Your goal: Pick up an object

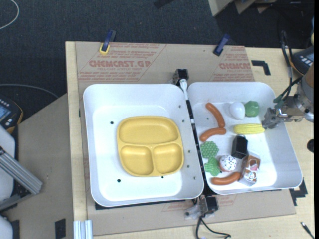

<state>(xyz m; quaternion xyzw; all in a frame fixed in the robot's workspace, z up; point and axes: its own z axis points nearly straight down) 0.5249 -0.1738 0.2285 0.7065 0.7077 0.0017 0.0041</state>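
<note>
Left bin [94, 133], on the left half of the worktop [75, 73]: a yellow compartment tray [149, 146] lies at its centre, three wells facing up.

Right bin [284, 148], touching the left bin along a shared edge: all the loose candidates for picking. Along its left side, two sausages [215, 114], one above the other, then a green waffle-textured piece [209, 148] and a second green piece just below it. Toward the near edge, a third sausage [225, 179] beside a white dotted die [228, 162]. In the middle, a black block [239, 146] above a brown-and-white packet [251, 169]. Toward the far right corner, a white egg-like object [237, 110] touching a green object [251, 108], with a yellow corn cob [248, 129] just below them.

Hand [270, 117], at the right rim of the right bin: it sits just beside the right tip of the corn cob. Whether it is wide or narrow cannot be told at this scale; nothing is visibly held.

Progress: judged early. Every object rests in the bin, none lifted. Closing on an item, likely the corn cob, and raising it remain.
</note>
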